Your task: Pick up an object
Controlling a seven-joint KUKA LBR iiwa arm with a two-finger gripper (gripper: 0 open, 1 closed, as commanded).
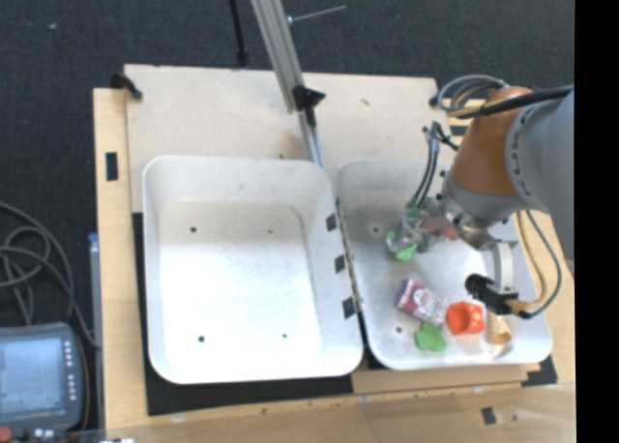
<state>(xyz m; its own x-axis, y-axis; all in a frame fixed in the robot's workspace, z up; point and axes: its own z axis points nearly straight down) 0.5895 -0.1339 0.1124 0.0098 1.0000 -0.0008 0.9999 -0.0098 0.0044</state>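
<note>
Tool (414, 234) low in right bin (372, 185), touching green object (402, 250), finger opening unclear

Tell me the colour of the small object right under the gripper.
Light green; the small object lies below the gripper in the camera view.

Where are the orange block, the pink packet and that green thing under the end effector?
Orange block (466, 317): camera view, on its top face.
Pink packet (421, 300): camera view, middle of its printed face.
Green thing (402, 249): camera view, on its lower visible part, beneath the end effector (414, 232).
</note>
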